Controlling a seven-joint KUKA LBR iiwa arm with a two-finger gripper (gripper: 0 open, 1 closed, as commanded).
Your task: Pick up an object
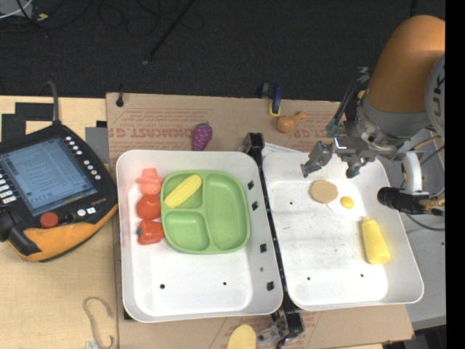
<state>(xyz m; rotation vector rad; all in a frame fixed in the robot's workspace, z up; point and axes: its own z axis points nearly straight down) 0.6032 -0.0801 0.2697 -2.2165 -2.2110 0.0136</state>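
Up at the far edge of the right bin, the gripper hangs with its fingers spread wide, nothing between them. Just below it lies a tan cookie, with a small yellow piece beside it and a yellow bottle nearer, right.

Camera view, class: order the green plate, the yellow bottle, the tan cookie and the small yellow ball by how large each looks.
1. green plate
2. yellow bottle
3. tan cookie
4. small yellow ball
All lie at much the same distance from the camera, so the order looks safe.
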